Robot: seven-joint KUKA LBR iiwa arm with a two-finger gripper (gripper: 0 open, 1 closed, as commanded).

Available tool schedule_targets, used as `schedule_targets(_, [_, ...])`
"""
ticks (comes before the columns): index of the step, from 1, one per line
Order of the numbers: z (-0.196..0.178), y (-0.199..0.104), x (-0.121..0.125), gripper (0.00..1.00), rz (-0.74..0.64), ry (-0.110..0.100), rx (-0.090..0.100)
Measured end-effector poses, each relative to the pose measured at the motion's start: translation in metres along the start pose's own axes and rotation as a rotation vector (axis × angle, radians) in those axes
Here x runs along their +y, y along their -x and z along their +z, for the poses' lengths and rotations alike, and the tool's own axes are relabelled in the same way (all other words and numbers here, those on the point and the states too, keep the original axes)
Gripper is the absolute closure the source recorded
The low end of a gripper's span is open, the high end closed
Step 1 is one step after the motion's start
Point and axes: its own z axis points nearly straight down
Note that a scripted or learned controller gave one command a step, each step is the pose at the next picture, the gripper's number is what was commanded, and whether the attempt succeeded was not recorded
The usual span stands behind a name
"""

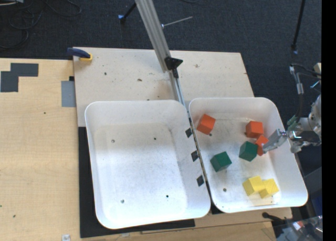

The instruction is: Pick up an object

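The tool point(264, 146), grip state unclear, hangs over the right bin's point(294, 179) right rim beside an orange block point(261, 141).

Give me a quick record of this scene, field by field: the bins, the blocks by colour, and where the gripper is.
bins: left bin and right bin, side by side
orange blocks: one near the right bin's upper left, one at upper right, a third by the gripper
green blocks: two, one mid-bin, one to its right
yellow blocks: cluster near the front right corner
gripper: at the right bin's right side, beside the third orange block
grip: cannot tell
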Motion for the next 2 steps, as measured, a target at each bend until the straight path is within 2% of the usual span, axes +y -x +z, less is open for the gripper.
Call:
schedule_targets(1, [-0.002,0.000,0.001,0.00,0.002,0.005,-0.001])
schedule_targets(2, [0.063,0.000,-0.001,0.00,0.001,-0.002,0.001])
